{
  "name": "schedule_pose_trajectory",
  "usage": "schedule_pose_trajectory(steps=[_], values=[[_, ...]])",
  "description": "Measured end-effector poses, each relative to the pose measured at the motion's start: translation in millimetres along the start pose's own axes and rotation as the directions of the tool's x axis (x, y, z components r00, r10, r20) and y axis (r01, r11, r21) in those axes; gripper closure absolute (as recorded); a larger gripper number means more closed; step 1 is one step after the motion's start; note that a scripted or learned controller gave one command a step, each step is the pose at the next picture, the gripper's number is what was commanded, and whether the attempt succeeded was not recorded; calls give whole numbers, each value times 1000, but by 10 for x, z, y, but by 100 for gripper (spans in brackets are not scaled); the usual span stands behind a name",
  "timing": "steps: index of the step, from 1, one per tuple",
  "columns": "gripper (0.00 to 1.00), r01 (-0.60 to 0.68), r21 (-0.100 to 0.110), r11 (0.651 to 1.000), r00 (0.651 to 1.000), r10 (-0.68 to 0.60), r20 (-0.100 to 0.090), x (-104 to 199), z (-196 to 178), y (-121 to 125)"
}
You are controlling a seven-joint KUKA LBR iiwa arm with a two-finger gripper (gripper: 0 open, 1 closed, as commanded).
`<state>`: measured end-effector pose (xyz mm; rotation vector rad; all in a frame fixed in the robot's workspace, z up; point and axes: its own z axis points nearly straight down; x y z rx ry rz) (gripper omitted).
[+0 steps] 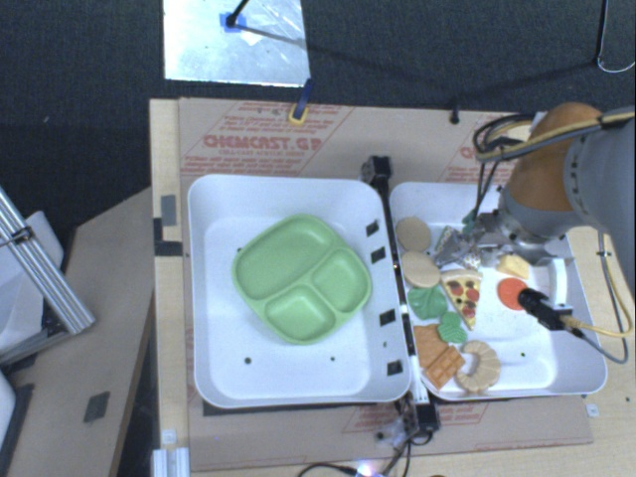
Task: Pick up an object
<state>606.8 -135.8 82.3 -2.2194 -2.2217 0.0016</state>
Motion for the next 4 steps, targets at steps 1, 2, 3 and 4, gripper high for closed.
schedule_pose_trajectory(steps=[1,2,3,4], values=[[100,0,-5,1000,1000,0,1,-6,-132,15],[100,2,-9,1000,1000,-2,2,-4,-775,-3],[100,4,-10,1000,1000,-4,2,84,-1369,-14],[100,4,-5,1000,1000,-4,1,85,-1427,-4]])
